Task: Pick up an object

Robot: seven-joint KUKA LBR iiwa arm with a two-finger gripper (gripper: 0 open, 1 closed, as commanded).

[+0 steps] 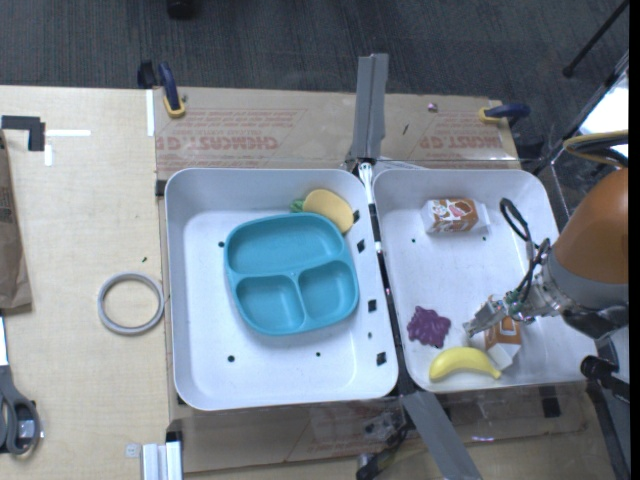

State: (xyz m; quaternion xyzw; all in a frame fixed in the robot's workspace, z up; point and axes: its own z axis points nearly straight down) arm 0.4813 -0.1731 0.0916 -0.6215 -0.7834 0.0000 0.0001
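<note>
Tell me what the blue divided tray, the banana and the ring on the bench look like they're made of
Blue divided tray: probably moulded plastic, smooth, one even colour, rounded compartment walls.
Banana: likely a plastic toy; uniform yellow, no spots.
Ring: pale grey, thin-walled, perhaps a tape roll or plastic hoop; the look leaves it open.

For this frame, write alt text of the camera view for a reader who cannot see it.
The gripper sits low in the right bin over a small orange-and-white item, beside a banana and purple grapes. The left bin holds a blue divided tray.
</note>
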